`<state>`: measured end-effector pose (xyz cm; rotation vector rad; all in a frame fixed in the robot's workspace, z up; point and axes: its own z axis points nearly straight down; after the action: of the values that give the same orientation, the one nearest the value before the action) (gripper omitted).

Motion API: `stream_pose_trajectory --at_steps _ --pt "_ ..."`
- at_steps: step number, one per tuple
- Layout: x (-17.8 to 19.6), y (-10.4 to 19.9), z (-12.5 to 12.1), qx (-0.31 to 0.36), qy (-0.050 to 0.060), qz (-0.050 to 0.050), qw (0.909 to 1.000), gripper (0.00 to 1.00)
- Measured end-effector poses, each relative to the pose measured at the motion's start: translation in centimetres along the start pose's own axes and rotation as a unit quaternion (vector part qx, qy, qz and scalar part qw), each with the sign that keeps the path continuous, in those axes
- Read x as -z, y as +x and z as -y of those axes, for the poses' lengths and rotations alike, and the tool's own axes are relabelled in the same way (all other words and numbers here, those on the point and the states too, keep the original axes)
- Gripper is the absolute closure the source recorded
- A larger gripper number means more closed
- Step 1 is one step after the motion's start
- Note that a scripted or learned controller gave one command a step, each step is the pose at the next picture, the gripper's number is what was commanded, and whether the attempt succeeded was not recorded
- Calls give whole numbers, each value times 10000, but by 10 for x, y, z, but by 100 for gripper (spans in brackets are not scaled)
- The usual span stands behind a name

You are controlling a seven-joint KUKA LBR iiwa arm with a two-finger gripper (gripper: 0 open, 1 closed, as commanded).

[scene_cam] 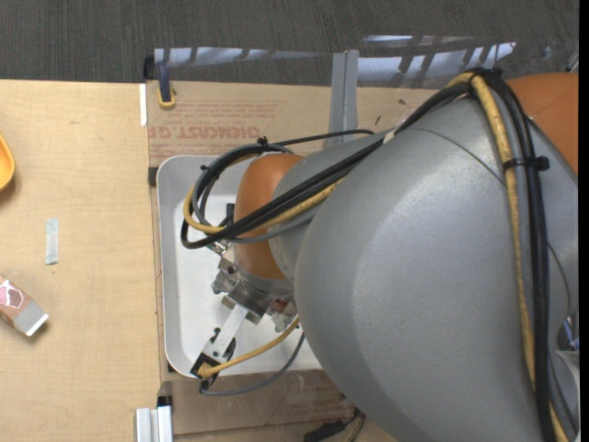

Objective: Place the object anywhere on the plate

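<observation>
Looking down on the table, we find the tool low inside the white bin, just beneath the orange band of the grey arm. The arm's bulk covers everything to the right of the tool and much of the bin floor around it. We cannot tell how far the tool is open, nor whether it has hold of anything (its working end is lost against the arm and cables).

Where the object lies we cannot tell either, and the same goes for the plate. The bare white floor on the tool's left carries nothing we can make out. Well away from the tool, out on the table beyond the bin's left wall, lie a small wrapped packet and a thin grey strip, both apart from the bin.

We judge the step in hand to be a reach down into the bin, either to pick or to set down; which of the two is not clear. The next move calls for a straight lift clear of the bin wall, so that the contents of the tool can be read.
</observation>
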<state>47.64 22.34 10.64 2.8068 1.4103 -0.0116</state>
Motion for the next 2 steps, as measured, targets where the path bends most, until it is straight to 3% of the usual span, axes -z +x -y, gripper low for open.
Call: stream_pose_trajectory --at_steps 2 --pt "0 0 0 0 0 0 10000 0"
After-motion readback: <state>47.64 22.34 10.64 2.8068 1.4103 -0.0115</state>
